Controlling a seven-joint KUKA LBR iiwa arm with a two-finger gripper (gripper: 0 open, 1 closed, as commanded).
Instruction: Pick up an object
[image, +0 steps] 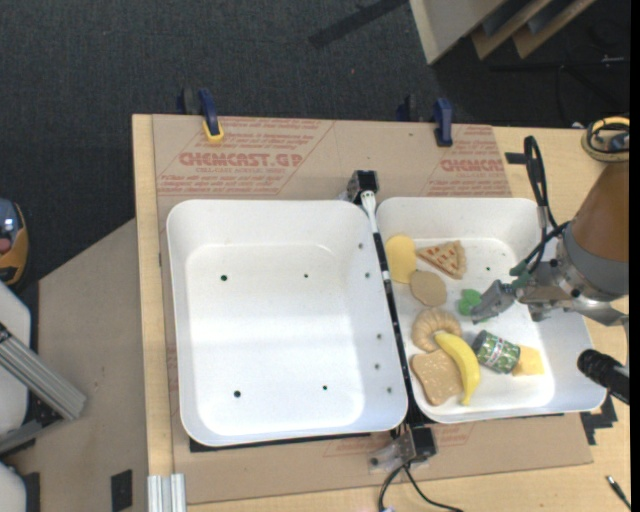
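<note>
Dark carpet surrounds a brown board bench (300, 140) printed with red lettering and clamped at its far edge by two blue clamps (208, 108). Two shallow white bins sit side by side on it. Left bin (270, 320): bare white floor with a few small dark holes. Right bin (520, 225): a cluster of toy foods. A yellow lemon-like piece (401, 257) lies at the far left, a pizza slice (443, 258) just beside it, and a round tan cookie (428, 289) below. Nearer the camera lie a croissant (436, 325), a banana (460, 364) overlapping a slice of toast (436, 376), a green patterned can (496, 352) on its side, and a yellow block (530, 362) touching it. A small green item (469, 301) rests just left of the gripper (492, 304). The arm enters from the right, low over the right bin. Finger spread cannot be judged; nothing is visibly between them.
</note>
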